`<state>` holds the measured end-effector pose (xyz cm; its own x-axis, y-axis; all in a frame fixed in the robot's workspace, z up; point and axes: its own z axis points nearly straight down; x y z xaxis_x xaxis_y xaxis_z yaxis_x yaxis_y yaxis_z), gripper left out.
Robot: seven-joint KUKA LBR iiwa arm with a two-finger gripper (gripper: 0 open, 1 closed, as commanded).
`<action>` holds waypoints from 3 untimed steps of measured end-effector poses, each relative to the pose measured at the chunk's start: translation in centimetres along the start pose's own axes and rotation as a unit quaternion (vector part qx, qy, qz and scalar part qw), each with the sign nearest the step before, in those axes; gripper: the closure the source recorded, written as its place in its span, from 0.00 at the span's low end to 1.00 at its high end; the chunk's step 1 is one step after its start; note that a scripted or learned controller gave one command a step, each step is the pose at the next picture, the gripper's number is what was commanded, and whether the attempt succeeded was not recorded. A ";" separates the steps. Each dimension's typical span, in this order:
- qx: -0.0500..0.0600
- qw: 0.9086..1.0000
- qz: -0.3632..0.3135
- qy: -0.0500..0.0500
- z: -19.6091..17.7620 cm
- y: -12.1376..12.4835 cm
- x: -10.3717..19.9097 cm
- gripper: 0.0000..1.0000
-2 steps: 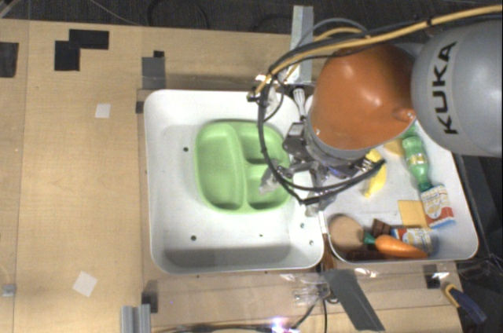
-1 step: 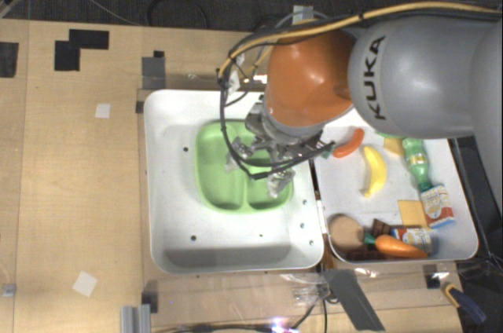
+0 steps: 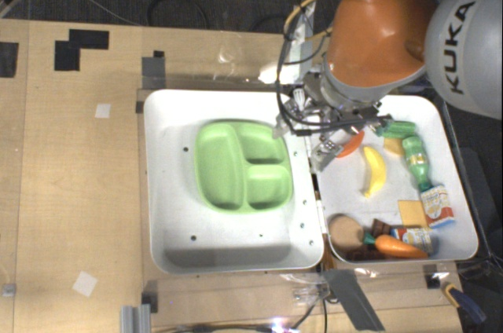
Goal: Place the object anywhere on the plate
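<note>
One word, KUKA, is all you can read, on the grey arm (image 3: 464, 49). You cannot tell the gripper's (image 3: 328, 147) state over the right bin (image 3: 456, 166), beside the green plate (image 3: 242, 165).

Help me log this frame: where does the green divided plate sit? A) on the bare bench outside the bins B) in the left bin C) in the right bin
B: the green divided plate lies in the left bin, while the banana and other items are in the right bin.
</note>
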<state>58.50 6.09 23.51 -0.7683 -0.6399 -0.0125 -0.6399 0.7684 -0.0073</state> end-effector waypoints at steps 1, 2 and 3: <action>-0.002 0.994 0.110 0.003 4.9 -0.2 3.8 0.00; 0.000 0.994 0.108 -0.003 3.6 -0.3 3.4 1.00; -0.002 0.997 0.079 0.002 5.0 -3.8 -6.7 1.00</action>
<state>66.17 7.48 18.61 -0.8594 -0.5112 -0.0097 -0.5113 0.8594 -0.0007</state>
